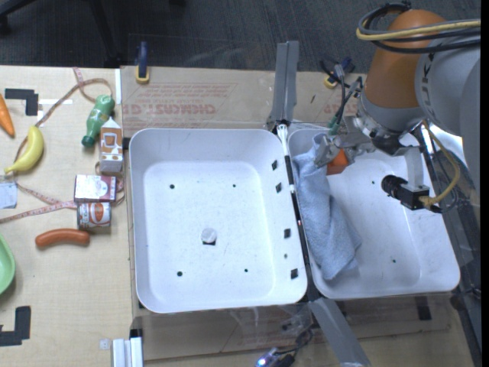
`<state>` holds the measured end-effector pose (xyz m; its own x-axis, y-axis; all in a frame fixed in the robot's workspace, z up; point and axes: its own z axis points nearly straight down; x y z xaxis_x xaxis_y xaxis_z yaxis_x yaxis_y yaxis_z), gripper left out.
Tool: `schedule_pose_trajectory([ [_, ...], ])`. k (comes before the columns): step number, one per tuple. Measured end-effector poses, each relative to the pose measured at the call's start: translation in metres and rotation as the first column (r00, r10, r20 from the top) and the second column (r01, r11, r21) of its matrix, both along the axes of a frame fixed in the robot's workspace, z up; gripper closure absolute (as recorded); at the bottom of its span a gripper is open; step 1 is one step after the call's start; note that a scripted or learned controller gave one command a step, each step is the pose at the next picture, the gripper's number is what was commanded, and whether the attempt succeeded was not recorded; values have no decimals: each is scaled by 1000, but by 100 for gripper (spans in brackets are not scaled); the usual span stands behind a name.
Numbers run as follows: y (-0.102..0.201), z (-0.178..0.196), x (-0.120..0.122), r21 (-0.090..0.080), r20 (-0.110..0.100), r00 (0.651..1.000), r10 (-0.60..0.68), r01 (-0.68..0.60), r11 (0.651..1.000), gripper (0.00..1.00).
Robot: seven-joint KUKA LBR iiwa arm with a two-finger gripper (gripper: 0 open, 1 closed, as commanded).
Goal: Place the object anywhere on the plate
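My gripper (pixel 334 148) hangs over the back left corner of the right bin (pixel 397 277), under the grey and orange wrist. A small orange object (pixel 338 162) lies right beneath it, touching the top of a light blue towel (pixel 325 216); the wrist hides how the gripper meets it. The towel is draped along that bin's left wall. A small pale round piece (pixel 208 237) rests on the floor of the left bin (pixel 153 205). The edge of a green plate (pixel 4 262) shows at the far left of the bench.
On the wooden bench left of the bins lie a banana (pixel 27 150), a carrot (pixel 6 117), a green bottle (pixel 98 118), a small carton (pixel 111 145), a can (pixel 95 215) and a sausage (pixel 63 238). Cables hang from the arm over the right bin.
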<state>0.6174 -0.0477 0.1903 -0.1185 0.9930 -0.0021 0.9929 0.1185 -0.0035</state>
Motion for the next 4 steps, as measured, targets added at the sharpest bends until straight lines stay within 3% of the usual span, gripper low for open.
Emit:
schedule_pose_trajectory([
  [2, -6, 134, -137, 1, 1, 998, 64, -64, 998, 100],
  [3, 111, 131, -139, 1, -1, 968, 252, -252, 968, 100],
  [4, 170, -58, -99, 2, -5, 973, 232, -232, 973, 100],
])
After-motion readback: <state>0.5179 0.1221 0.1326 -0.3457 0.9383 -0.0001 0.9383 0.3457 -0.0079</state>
